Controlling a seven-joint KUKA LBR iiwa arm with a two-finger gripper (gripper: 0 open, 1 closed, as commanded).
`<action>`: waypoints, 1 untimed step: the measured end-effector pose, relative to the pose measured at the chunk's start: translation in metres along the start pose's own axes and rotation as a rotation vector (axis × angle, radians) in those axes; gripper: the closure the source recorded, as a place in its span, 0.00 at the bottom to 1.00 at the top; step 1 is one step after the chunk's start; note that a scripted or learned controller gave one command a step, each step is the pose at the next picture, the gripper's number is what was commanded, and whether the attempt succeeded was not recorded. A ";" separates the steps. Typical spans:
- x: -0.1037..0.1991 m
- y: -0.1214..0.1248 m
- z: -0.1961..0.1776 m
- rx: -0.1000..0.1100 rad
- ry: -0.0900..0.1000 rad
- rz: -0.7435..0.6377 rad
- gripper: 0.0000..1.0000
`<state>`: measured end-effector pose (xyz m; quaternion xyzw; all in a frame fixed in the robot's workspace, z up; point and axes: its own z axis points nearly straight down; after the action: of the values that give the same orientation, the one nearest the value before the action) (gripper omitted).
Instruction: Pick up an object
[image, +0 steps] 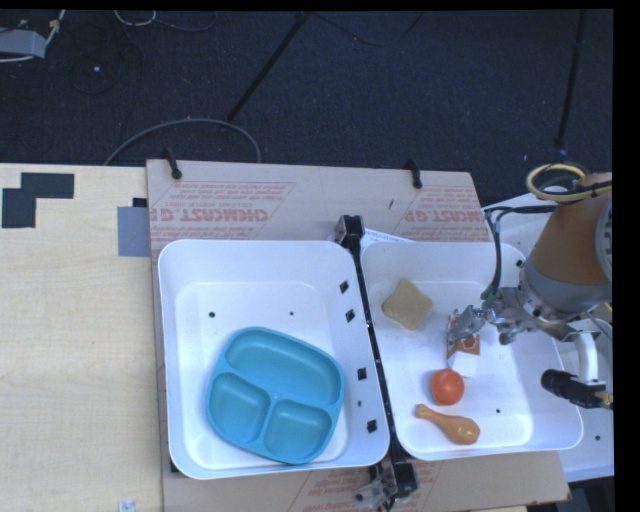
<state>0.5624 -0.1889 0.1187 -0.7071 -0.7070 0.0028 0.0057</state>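
The right bin (520, 420) holds a tan sponge-like piece (407, 303), a red-orange ball (447, 386) and a tan gourd-shaped toy (450, 425). My gripper (464, 338) reaches in from the right, low over the middle of this bin, just above the ball and right of the tan piece. A small orange-and-white bit sits at its tips; I cannot tell whether it is an object or part of the gripper.
The left bin (190, 300) holds a blue divided plate (274, 393). A black divider (365, 340) runs between the bins. Cardboard lies under the bins, and a wooden bench top (70, 350) extends to the left. Cables hang by the arm at right.
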 end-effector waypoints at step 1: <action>0.001 0.001 0.035 -0.005 -0.001 0.000 0.00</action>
<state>0.5625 -0.1878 0.0842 -0.7070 -0.7072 0.0013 0.0037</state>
